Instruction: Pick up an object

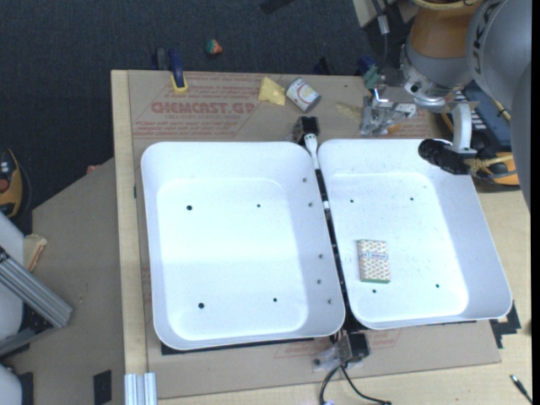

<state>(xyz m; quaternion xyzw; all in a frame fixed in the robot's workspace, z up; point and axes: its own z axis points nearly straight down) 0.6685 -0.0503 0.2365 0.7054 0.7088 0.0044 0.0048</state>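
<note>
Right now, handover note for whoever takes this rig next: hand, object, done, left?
Hand: up past the far edge of the right bin, over the bench board, not over either bin. Nothing seen held.
Object: one small patterned packet, lying flat in the right bin, near its middle toward the front, close to the divider side.
Left bin: plain white floor.
Done: nothing picked yet; packet untouched.
Left: bring the hand over the packet, descend, grasp, lift.

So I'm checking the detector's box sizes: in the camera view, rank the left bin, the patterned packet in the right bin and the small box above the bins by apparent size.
1. Left bin
2. Patterned packet
3. Small box, though it lies farther from the camera, so the gap to the packet is unsure.
</note>
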